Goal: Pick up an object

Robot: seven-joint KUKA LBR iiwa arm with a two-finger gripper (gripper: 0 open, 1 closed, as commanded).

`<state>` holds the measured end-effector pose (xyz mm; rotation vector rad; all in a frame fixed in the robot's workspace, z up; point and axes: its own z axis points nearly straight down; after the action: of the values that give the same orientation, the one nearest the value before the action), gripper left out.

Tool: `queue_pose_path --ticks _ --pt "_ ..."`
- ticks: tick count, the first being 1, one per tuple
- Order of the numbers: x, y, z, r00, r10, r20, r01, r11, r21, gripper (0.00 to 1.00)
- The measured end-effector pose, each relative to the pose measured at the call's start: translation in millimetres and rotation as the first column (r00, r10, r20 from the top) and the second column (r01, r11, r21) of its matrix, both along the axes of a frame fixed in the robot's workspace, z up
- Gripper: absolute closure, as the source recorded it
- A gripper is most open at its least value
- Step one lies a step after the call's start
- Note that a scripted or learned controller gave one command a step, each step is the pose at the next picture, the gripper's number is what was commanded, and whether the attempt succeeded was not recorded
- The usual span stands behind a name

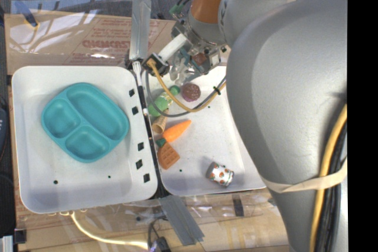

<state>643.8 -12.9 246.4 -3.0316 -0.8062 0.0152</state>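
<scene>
The gripper (188, 68) hangs low over the far end of the right bin (236, 144), poised to pick — whether it is wide or closed I cannot tell. Just nearer than it lies a brown ball (191, 91), probably the target. Further from the ball sit a green piece (158, 106), a carrot (177, 130), a waffle (168, 156) and — nearest — a spotted can (220, 173).

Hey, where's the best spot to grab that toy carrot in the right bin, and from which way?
Probably grip the carrot across its thick middle, coming straight down. It lies flat and tapers toward its upper-right tip, so the fingers should straddle its long axis. The waffle piece sits close below, so stay toward the tip side.
</scene>
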Motion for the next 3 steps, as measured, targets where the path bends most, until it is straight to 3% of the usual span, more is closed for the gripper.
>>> queue_pose_path --ticks 2,3 --pt "0.1 3.2 17.1 1.0 0.015 -0.007 -0.015 1.0 0.001 1.0" --pt "-4.3 -44.6 8.1 0.965 -0.262 0.005 0.262 0.965 -0.002 1.0"
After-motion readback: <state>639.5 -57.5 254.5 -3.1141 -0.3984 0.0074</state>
